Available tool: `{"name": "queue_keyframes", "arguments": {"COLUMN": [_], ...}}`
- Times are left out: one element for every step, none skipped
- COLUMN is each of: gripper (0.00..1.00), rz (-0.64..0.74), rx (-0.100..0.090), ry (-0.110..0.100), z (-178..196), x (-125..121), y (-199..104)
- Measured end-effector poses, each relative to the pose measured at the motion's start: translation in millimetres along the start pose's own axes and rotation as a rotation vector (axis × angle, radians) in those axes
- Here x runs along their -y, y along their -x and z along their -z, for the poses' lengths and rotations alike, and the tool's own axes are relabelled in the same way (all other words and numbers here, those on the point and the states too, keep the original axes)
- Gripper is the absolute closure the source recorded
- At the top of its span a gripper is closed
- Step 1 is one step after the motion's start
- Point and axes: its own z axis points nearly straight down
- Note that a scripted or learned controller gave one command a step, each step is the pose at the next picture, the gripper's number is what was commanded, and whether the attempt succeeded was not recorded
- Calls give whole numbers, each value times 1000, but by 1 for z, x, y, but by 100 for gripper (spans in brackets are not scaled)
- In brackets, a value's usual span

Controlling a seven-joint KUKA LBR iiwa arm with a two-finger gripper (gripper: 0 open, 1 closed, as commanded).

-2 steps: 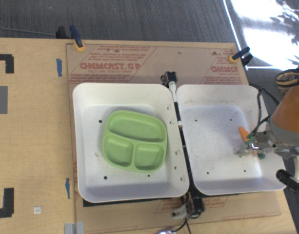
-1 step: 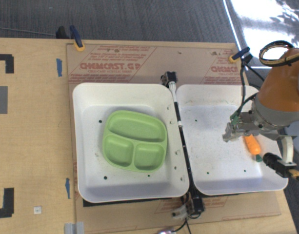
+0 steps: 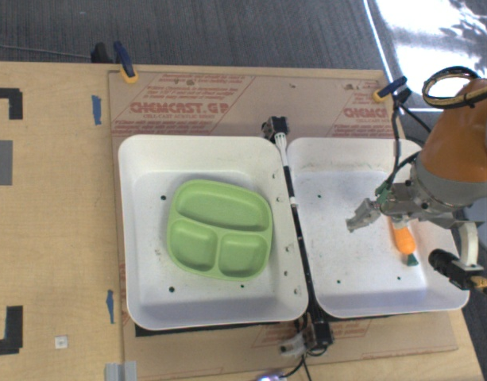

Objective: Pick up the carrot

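Note:
The carrot [image 3: 404, 238] is a small orange piece with a green tip, lying on the floor of the right bin [image 3: 338, 288] towards its right side. My gripper [image 3: 382, 217] hangs low over that bin, just above and to the left of the carrot. The carrot's upper end touches or slips under the gripper body, so the contact is hidden. The grey and orange wrist [image 3: 458, 153] comes in from the right above it.
A green three-compartment plate [image 3: 219, 228] lies in the left bin [image 3: 140, 173]. The raised divider [image 3: 291, 205] between the bins runs just left of the gripper. A black fitting [image 3: 456, 268] sits at the right bin's right rim. Clamps [image 3: 390, 90] hold the board's top edge.

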Motion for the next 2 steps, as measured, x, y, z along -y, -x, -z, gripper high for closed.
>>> {"name": "queue_keyframes", "arguments": {"gripper": [0,100], "rz": [-2,-2], "rx": [0,1], "ry": [-3,1], "z": [-63,-52], "x": [0,-1], "y": [78,77]}}
